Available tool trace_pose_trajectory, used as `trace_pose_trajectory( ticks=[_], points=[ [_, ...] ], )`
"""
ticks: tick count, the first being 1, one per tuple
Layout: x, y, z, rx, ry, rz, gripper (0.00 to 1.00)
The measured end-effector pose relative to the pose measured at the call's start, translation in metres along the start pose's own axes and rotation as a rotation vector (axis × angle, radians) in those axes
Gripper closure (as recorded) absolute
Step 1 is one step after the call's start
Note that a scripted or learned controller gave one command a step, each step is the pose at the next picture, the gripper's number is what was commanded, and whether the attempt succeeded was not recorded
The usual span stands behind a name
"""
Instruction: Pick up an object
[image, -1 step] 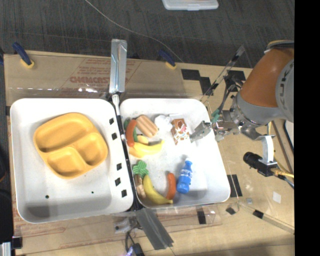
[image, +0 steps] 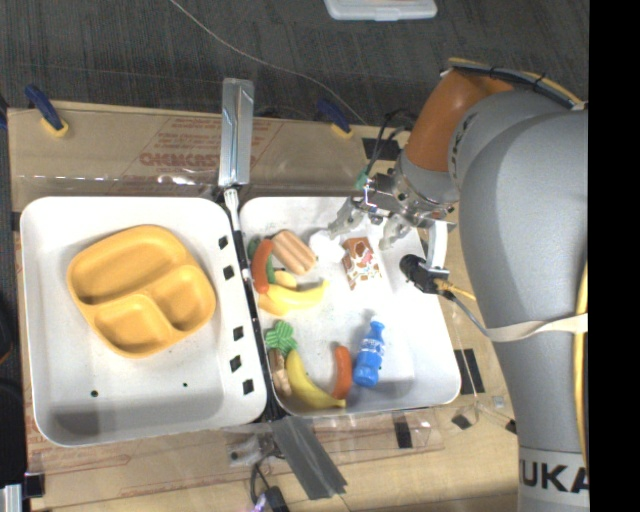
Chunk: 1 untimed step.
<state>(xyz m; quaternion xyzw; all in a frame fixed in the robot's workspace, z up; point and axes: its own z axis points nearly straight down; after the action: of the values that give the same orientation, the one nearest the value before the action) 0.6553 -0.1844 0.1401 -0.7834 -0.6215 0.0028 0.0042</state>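
- Camera view: the tool hangs at the twelve o'clock end of the right bin, its fingers spread, nothing between them.
- Just at its six o'clock lies the small patterned block, the likeliest target; I'd call this the approach step, grasp not yet made.
- Next move, by my read: drop straight down over the block and close, keeping off the bin's far wall.
- At nine o'clock of the block sits a pile of sausage, carrot and banana, close, so little side room there.
- Blue bottle stands well toward six o'clock, with open white floor between.
- Yellow tray rests in the left bin, well apart across the divider on the worktop.
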Motion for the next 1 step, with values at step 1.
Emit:
trace_pose_trajectory(
  ticks=[1],
  points=[
    [-0.0018, -0.0009, 0.0271, -0.045, 0.007, 0.094, 0.00]
  ],
)
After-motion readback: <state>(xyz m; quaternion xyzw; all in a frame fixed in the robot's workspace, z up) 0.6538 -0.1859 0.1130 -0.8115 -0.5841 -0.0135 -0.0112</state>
